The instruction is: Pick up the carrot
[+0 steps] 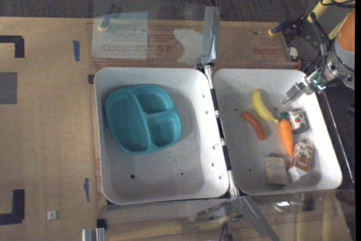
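Teal divided plate [143, 118] sits in the left bin [113, 178]. Over in the right bin [330, 172], centre-right of frame: red sausage [254, 125], yellow banana [262, 106], then the carrot [286, 136], lying free. Hand [295, 91] hovers upper right, grasping nothing; its opening I cannot tell.

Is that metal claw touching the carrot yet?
Apart. The camera view shows the gripper above the right bin's upper right, with bare white bin floor between it and the carrot.
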